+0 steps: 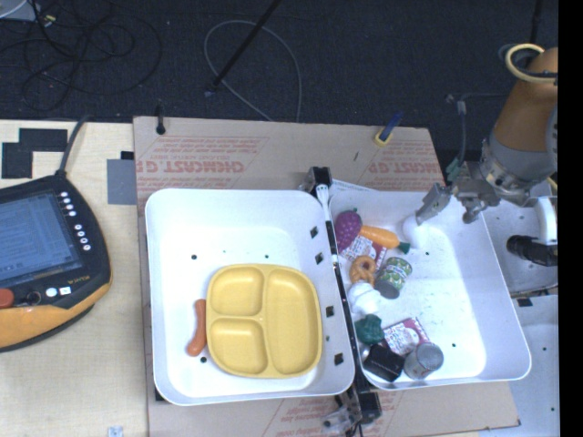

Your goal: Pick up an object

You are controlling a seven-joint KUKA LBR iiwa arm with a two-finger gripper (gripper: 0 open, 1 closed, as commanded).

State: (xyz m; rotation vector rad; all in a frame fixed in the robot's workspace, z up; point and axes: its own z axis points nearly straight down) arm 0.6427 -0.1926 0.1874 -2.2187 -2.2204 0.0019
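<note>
— Cardboard sheet (pixel 273 153) at the front edge, what is printed on it?
— It lies on the surface (pixel 100 362) under both bins. The red print runs upside down from this view and seems to read "CHEMCAST", once at the left and once at the right. The smaller letters beside it are too small to be sure of.
— And the bins?
— The left bin (pixel 182 235) holds a yellow divided plate (pixel 264 321), with an orange sausage (pixel 197 326) just beside the plate's left edge, its long axis running near to far. The right bin (pixel 455 289) holds the loose things, all crowded along its left wall.
— Anything beside the bins?
— A control tablet (pixel 46 253) at the far left. Its screen text is not readable.
— The arm?
— The arm (pixel 524 126) comes in from the right. Its claw (pixel 451 212) hangs over the right bin's far right corner, fingers spread, nothing between them, well apart from the pile.
— The pile itself?
— Purple grapes (pixel 348 228) farthest back, touching a carrot (pixel 380 237) that lies left to right. Nearer: a ring pretzel (pixel 363 268), a green-labelled can (pixel 393 277) on its side, a pink packet (pixel 402 335), a black block (pixel 383 362) and a grey can (pixel 424 360). Their labels are too blurred to read.
</note>
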